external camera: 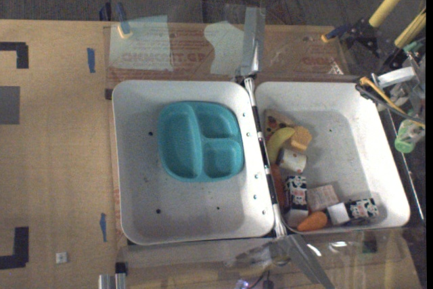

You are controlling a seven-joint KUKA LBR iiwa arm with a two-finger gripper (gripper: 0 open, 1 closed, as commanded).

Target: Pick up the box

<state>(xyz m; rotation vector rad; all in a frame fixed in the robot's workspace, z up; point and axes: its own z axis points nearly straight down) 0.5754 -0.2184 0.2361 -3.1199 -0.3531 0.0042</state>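
Nothing lifted yet; the small tan cardboard box [323, 196] sat on the floor of the shallow white right-hand bin [352, 112], toward that bin's near edge, in among the clutter along its left wall; a black-and-white patterned carton [295, 190] lay just beside it on the side of that wall, and an orange rounded piece [312, 220] sat at the bin's near rim; whether the gripper was released or clenched, I could not tell; by my reading the whole job remained: approach, close, raise.
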